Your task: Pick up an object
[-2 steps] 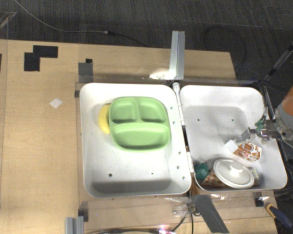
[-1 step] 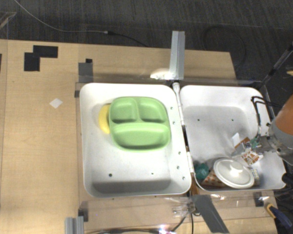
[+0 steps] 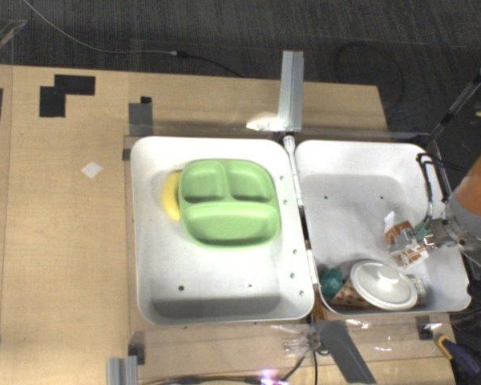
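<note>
Bench: pale wooden bench top [image 3: 56,239] bearing two shallow white bins side by side.
Left bin: white plastic bin [image 3: 216,295] holding the two items below.
Right bin: white plastic bin [image 3: 345,183] with clutter in its near part.
Arm: grey arm with orange band [image 3: 479,187] entering at the right edge, over the right bin's right wall.
Green tray: light green plastic divided tray [image 3: 227,201], lying flat in the far half of the left bin.
White lid: round white dish-like lid [image 3: 383,285] by the right bin's near wall.
Yellow piece: yellow rounded object [image 3: 170,197] tucked under the tray's left edge.
Teal piece: small dark teal object [image 3: 331,281] just left of the lid.
Packet: small brown-and-white crumpled packet [image 3: 402,243] near the gripper tip.
Gripper: two-finger gripper [image 3: 430,237] low in the right bin; cannot tell whether it is spread or pinching the packet.
</note>
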Motion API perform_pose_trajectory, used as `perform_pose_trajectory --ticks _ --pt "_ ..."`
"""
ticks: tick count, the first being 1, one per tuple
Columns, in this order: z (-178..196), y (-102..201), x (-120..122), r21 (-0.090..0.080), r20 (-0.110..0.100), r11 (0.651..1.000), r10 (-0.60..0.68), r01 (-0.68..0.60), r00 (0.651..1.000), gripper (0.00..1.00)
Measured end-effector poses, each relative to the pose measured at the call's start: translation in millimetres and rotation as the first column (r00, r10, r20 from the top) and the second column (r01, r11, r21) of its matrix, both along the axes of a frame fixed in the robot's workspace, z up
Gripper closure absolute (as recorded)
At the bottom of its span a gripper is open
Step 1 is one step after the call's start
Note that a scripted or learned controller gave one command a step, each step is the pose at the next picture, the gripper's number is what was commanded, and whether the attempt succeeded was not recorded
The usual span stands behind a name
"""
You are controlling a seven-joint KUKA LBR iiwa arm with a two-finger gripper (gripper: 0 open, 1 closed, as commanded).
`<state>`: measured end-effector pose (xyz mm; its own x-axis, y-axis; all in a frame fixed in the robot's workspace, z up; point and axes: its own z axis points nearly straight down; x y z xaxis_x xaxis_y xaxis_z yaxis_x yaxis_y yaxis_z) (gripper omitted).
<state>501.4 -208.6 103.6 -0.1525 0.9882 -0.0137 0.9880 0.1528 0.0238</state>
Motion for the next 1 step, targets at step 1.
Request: perform_pose_trajectory --ticks 1 --pt "101.6 63.8 38.4 0.009 -0.019 0.999 0.034 -0.034 0.999 1.00"
